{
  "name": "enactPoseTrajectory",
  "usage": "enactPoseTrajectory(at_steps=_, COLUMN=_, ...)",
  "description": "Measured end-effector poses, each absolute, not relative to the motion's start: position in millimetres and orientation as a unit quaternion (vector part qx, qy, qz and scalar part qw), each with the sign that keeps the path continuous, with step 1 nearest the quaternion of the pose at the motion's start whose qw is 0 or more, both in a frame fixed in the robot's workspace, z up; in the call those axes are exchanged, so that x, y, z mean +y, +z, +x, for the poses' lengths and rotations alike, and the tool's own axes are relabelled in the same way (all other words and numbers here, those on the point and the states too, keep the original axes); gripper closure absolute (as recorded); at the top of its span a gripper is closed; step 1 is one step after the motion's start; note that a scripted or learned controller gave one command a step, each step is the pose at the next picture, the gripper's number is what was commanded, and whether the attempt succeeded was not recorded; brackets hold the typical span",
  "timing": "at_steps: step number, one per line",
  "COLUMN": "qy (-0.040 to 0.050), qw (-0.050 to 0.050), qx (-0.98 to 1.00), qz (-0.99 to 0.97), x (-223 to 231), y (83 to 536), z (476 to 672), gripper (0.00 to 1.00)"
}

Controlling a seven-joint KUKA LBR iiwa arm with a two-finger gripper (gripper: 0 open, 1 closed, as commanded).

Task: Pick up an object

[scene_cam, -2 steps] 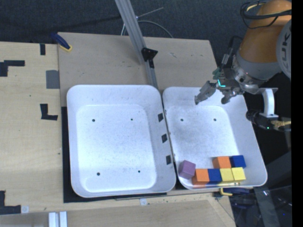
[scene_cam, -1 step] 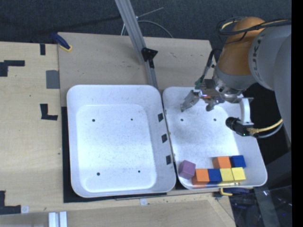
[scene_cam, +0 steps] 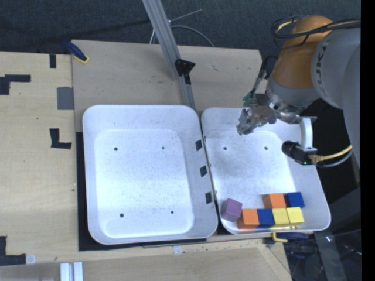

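Several small blocks lie along the near edge of the right bin [scene_cam: 234, 168]: a purple block [scene_cam: 232, 208], an orange block [scene_cam: 250, 216], a blue block [scene_cam: 265, 216], a yellow block [scene_cam: 281, 216] and others behind them. My gripper [scene_cam: 246, 124] hangs over the far part of that bin, well away from the blocks, pointing down and left. Nothing shows between its fingers.
The left bin [scene_cam: 143, 171] sits beside the right one, divided by a raised rim. A grey metal pole [scene_cam: 167, 37] slants down from the top to the bins' far edge. A black cable plug [scene_cam: 296, 152] hangs beside my wrist.
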State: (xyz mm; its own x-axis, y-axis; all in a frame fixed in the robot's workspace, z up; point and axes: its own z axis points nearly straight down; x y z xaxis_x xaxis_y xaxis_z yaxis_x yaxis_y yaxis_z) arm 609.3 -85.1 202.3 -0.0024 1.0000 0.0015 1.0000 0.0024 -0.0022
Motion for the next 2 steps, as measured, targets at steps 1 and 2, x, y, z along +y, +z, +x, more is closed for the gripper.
enactPoseTrajectory(at_steps=1, qy=-0.0002, qw=0.002, qx=-0.708, qz=-0.706, x=-84, y=212, z=609.4, gripper=1.00)
enactPoseTrajectory(at_steps=2, qy=0.0047, qw=0.005, qx=-0.708, qz=-0.707, x=-119, y=110, z=679.9, gripper=1.00)
